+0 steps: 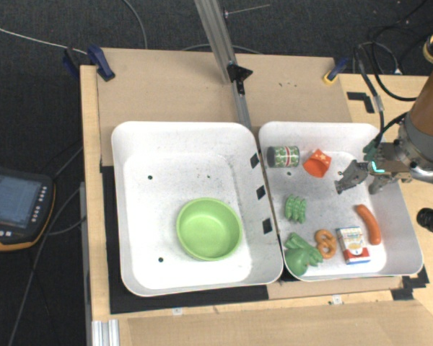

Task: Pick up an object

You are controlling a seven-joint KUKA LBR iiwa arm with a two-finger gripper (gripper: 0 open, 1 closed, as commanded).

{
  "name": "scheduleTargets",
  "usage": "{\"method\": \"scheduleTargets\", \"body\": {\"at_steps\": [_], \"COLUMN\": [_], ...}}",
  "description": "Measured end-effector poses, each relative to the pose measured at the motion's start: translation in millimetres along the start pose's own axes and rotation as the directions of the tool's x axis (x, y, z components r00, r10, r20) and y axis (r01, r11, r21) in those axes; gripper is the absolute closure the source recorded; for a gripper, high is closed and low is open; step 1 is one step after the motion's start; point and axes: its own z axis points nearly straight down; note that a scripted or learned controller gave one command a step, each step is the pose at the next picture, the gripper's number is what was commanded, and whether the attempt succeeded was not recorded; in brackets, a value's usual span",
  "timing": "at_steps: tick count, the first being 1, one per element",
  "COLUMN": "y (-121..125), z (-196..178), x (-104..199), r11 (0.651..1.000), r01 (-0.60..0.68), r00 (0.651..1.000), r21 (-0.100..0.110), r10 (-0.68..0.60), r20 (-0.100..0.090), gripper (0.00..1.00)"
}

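Observation:
My gripper hovers over the right bin, near its right-hand side, fingers spread and nothing between them. Just left of it lies an orange cup on its side, next to a green can. An orange sausage-shaped toy lies below the gripper, close to it. A small red-and-white box, a pretzel, a small green toy and a larger green toy sit toward the bin's front.
The left bin holds a green bowl near its front. A metal pole slants down to the gap between the bins. A handheld pendant lies off the bench at the left.

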Motion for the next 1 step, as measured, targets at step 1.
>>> {"method": "scheduleTargets", "body": {"at_steps": [1], "y": [0.0], "z": [0.1], "x": [0.0], "r11": [1.000], "r01": [0.000], "r00": [1.000], "r21": [0.000], "r10": [0.000], "r20": [0.000], "gripper": [0.00]}}
